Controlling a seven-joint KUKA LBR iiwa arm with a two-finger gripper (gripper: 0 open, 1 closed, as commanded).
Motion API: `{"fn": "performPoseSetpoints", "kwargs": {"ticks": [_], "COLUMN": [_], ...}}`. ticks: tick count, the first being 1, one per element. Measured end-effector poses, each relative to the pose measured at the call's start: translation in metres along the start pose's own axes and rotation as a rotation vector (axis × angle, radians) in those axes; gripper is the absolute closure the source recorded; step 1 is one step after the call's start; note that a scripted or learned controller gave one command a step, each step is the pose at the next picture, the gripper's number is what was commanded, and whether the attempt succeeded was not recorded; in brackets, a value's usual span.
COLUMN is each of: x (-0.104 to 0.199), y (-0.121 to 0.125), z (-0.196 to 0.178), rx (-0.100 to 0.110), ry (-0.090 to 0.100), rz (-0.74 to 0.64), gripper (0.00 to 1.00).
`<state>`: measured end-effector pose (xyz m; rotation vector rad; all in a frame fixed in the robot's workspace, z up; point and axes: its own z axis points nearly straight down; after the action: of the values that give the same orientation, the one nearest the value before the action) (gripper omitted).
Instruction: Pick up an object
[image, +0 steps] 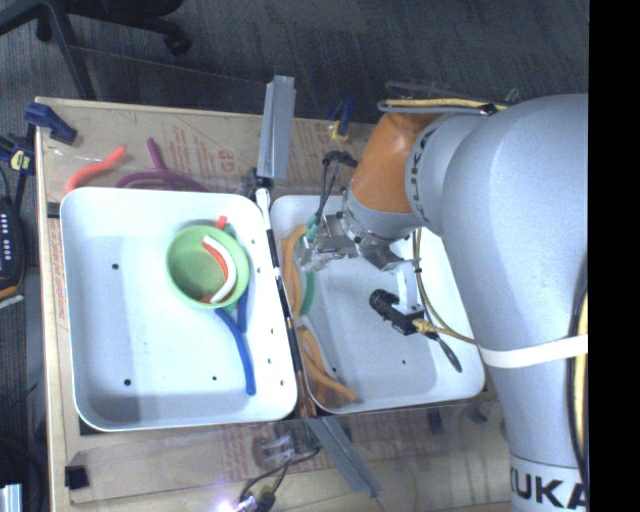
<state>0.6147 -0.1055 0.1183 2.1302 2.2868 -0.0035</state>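
Lying along the left wall of the right bin (400, 395), an orange cord (318, 365) and a green cord (309, 290) run down the middle of the frame. I read the gripper (318, 245) as low over their upper ends, in that bin's upper left corner. I cannot tell whether it is spread, pressed together or pinching anything.

The arm (500, 200) enters from the right, with its orange band (385, 170) just above the gripper and its wrist angled down and leftward. The lettering "KUKA" (545, 490) is legible at lower right.

The left bin (100, 400) holds a green bowl (205, 265), with a blue handle (243, 350) running from its lower edge.

bowl (205, 265) in left bin (110, 340), arm (500, 230) over right
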Motion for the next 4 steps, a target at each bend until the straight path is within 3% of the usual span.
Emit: {"fn": "performPoseSetpoints", "kwargs": {"ticks": [1,2,3,4], "x": [0.000,-0.004,-0.012,-0.010], "y": [0.000,-0.043,0.029,0.029], "z": [0.000,0.020,0.024,0.015], "rx": [0.000,-0.004,0.005,0.009], "ry": [0.000,0.001,0.008,0.013], "rz": [-0.001,-0.006,-0.082,-0.088], "gripper": [0.00,0.00,0.00,1.00]}}
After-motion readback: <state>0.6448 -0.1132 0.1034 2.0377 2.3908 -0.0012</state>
